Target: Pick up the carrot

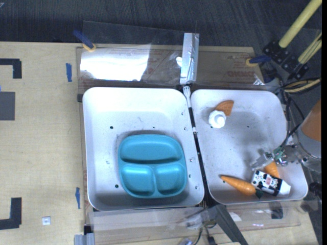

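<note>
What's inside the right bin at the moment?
The right bin holds the carrot near its front wall, a black-and-white packet covering the carrot's thick end, and an orange wedge beside a white cap.

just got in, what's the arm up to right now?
The arm's tool is down in the right bin, near its right wall, just above the carrot. The carrot lies on the bin floor by the front wall, next to a small black-and-white bottle. Nothing is visibly held. Farther back in that bin sit a white cap-like piece and an orange piece. The left bin holds a blue divided tray.
</note>
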